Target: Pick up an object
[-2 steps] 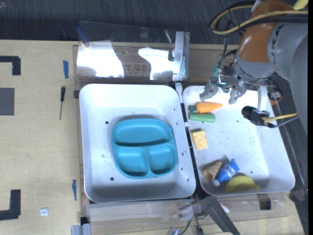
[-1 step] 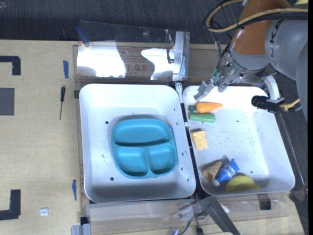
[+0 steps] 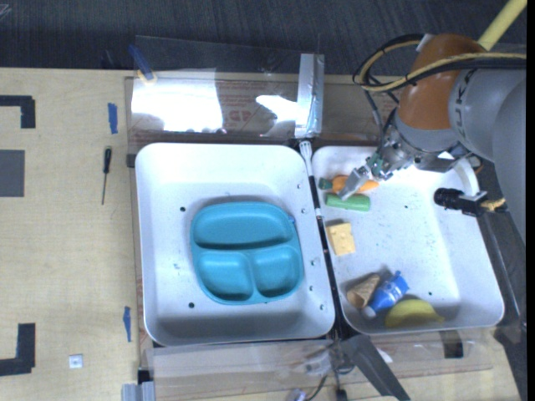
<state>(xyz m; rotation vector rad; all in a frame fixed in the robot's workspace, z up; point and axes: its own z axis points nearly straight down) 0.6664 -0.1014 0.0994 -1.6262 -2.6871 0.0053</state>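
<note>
A green stick (image 3: 349,202) lies flat beside an orange piece (image 3: 340,182).

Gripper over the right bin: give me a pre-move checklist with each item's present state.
1. Gripper is low in the right white bin, at its far left corner: ok.
2. Target within reach: the green stick-shaped object and small orange piece lie right beside it: ok.
3. Object between the fingers: cannot tell.
4. Yellow sponge-like cube lies apart from the gripper: ok.
5. Blue divided tray sits in the left white bin, out of the way: ok.
</note>
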